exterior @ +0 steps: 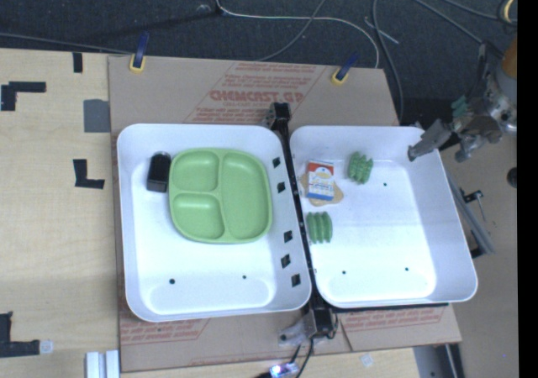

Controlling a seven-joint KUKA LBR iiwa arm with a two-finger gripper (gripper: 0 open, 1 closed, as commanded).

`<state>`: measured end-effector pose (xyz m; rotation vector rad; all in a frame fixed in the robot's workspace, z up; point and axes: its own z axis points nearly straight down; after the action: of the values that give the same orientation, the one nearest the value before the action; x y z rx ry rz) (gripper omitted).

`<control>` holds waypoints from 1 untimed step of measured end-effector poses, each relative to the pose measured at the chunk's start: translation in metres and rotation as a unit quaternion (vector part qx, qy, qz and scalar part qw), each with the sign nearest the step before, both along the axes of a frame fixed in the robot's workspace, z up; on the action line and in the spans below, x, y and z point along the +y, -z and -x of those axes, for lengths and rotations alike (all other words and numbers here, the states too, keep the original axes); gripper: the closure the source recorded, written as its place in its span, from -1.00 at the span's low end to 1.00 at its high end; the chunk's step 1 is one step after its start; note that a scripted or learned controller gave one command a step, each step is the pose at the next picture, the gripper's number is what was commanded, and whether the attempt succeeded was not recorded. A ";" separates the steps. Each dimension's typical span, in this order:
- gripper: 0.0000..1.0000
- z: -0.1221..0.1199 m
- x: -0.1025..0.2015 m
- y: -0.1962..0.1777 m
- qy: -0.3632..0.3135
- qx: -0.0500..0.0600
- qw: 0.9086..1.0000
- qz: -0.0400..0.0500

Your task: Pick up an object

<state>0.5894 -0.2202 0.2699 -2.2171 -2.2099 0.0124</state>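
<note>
My gripper (440,149) hangs over the far right corner of the right bin (420,284), open, with nothing between its fingers. In that bin, near its left wall, lies a small red-and-white packet (320,183) on a tan disc. A green ridged piece (360,167) sits just right of the packet, and a second green ridged piece (319,227) lies below it. The left bin (202,296) holds a light green divided plate (221,195), with a small black block (158,172) at the plate's left edge. All these objects lie well left of the gripper.
Both bins rest on a brown cardboard sheet (252,91) held by yellow-and-blue clamps (137,59). Black clips (286,238) line the seam between the bins. Cables (353,15) trail over the dark surface behind.
</note>
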 end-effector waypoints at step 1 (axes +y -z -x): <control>-1.00 -0.002 0.001 -0.008 -0.002 -0.006 1.000 0.002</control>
<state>0.5916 -0.2194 0.2779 -2.2204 -2.2224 0.0019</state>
